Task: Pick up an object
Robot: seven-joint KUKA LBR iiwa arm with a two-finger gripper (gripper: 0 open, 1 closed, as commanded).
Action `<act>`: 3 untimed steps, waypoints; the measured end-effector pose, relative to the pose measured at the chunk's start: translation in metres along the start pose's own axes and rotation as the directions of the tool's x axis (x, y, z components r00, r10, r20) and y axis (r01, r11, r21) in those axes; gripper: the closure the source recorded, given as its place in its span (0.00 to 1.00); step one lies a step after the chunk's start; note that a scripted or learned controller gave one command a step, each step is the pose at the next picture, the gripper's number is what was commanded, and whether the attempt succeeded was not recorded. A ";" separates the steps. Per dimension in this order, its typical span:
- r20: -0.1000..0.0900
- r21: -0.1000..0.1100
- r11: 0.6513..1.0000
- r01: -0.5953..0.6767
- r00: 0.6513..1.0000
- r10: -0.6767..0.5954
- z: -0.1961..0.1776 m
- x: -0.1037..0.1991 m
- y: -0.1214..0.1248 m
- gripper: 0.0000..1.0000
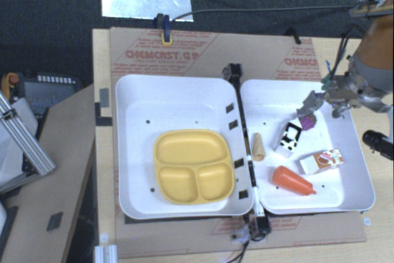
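The right bin holds several small objects. A purple piece lies near its middle, with a black-and-white block just left of it. A white and orange carton and an orange cone sit nearer the front. A tan cone rests against the bin's left wall. My gripper hangs over the upper right part of this bin. It is open, its left fingertip sits just above the purple piece, and nothing is between the fingers.
The left bin holds a yellow divided plate. A black clip and a divider run between the bins. A cable crosses the back of the bench. The arm enters from the right.
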State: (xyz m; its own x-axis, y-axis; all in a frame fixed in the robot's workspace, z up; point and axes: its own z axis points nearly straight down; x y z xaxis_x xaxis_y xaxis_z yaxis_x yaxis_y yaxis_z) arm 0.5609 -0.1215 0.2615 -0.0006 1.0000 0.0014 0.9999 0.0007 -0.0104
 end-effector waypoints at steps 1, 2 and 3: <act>0.002 -0.012 1.000 0.002 1.000 -0.002 -0.006 0.000 0.002 0.00; 0.001 -0.007 1.000 0.001 1.000 -0.001 0.055 0.005 0.004 0.00; 0.001 -0.009 1.000 0.001 1.000 -0.001 0.105 0.010 0.014 0.00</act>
State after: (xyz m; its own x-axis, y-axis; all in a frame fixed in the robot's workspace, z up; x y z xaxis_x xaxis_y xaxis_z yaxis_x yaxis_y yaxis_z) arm 0.5738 -0.1115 0.1561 -0.0020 1.0000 0.0007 1.0000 0.0020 -0.0018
